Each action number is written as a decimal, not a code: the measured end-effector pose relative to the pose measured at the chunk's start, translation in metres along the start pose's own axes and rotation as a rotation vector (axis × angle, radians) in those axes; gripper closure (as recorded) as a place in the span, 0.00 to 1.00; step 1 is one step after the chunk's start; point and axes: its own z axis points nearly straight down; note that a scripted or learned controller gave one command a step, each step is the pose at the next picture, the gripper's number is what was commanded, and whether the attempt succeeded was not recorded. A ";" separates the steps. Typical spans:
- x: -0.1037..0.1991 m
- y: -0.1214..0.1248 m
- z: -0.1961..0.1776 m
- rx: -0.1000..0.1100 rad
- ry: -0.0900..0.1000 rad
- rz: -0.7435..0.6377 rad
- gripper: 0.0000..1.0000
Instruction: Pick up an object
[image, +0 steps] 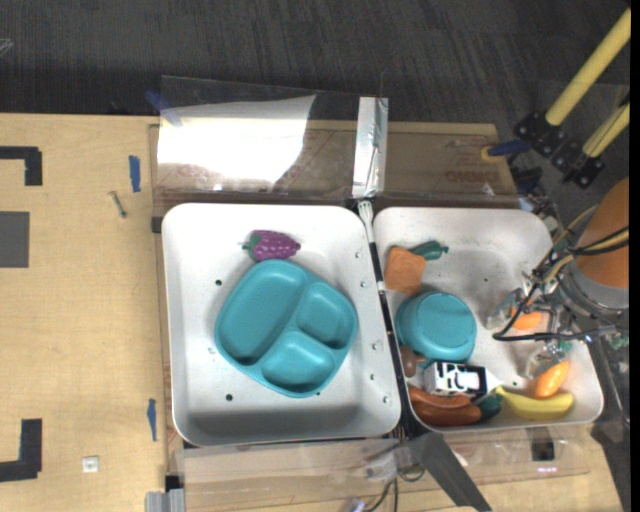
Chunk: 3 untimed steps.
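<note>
Lying at the lower right of the frame, in the right bin (575, 400), a yellow banana (535, 403) looks the easiest object to lift: probably a light, stiff plastic toy, smooth and a little slippery, best gripped across its thick middle where the curve is gentlest. Just above it sits a small orange piece (551, 377), and another orange piece (527, 321) lies higher up beside the arm's wrist.

The hand (540, 335) hangs over that right side of the bin amid cables, and I cannot tell how it stands.

Left of the banana, along the bin's lower edge, rest a reddish-brown sausage-like thing (445, 408) and a black-and-white item (458, 379). A round teal bowl (436, 326) fills the bin's middle, with an orange carrot (405, 268) at its upper left; the bowl looks rigid and would need a hold on its rim.

Across the divider, the left bin (190, 330) holds a teal divided plate (287, 327), broad and awkward to pinch, and purple grapes (272, 244) touching its upper edge. Both bins rest on the tabletop (70, 300).
</note>
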 end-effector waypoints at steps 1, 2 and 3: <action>0.001 0.002 0.000 0.001 0.000 -0.024 0.00; -0.017 0.004 0.000 0.002 -0.001 -0.059 0.00; -0.024 -0.001 0.000 -0.001 -0.001 -0.116 0.00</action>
